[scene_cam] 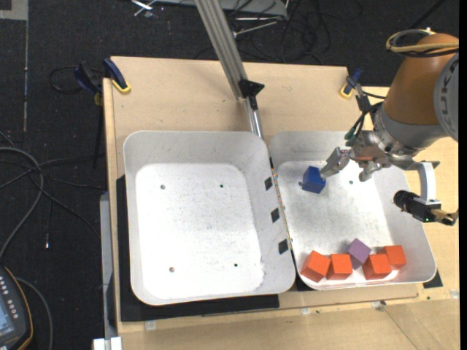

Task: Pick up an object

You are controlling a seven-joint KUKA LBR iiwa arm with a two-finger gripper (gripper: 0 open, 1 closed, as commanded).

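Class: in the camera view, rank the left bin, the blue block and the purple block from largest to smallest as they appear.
1. left bin, far the largest.
2. blue block and purple block: they look about alike, so I won't rank them.

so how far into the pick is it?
Early. Nothing is lifted: the blue block sits on the right bin floor, with the tool just beside it, not around it. Four orange blocks and the purple block lie untouched. Grasp and lift remain.
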